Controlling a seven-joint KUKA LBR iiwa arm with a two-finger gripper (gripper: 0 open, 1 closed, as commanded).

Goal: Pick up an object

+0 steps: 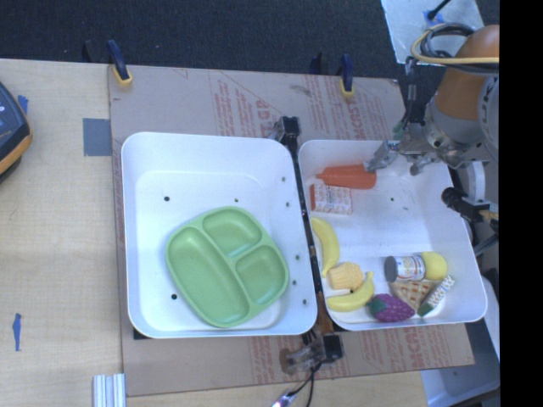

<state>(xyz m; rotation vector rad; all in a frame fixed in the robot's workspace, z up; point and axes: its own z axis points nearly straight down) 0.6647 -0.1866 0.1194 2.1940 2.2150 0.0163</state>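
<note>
My gripper (pixel 395 163) hangs over the far part of the right bin (pixel 462 227), open, with nothing between its fingers. Its left fingertip is just right of an orange carrot-shaped toy (pixel 346 176) lying near the bin's far left corner. A small red and white packet (pixel 331 198) lies right in front of that toy. Along the bin's left wall and front are two yellow bananas (pixel 326 242) (pixel 356 299), a corn piece (pixel 344 275), a small can (pixel 407 268), a lemon (pixel 433 264), a waffle-like piece (pixel 413 293) and purple grapes (pixel 390 309).
The left bin (pixel 144 227) holds a green divided plate (pixel 226 265). Clamps stand at the board's far edge (pixel 119 66) (pixel 346 73) and between the bins (pixel 290 129). A yellow and black device (pixel 10 130) sits at the far left of the bench.
</note>
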